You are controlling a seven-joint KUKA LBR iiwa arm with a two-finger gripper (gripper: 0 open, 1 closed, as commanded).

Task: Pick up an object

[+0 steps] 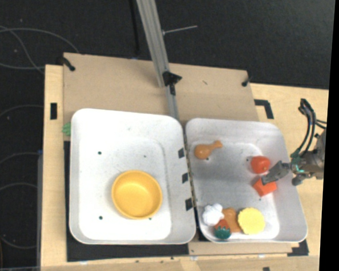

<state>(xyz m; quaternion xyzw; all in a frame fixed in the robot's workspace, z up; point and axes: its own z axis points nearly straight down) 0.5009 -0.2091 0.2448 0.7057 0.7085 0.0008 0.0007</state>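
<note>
The gripper, whose opening I cannot tell, sits at the right bin's far edge with a small red-orange plastic block touching just below its tip and a red round piece just beside it.

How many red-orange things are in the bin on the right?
2: one red-orange piece near the right bin's far right side, another red-orange block just below it by the tool.
</note>
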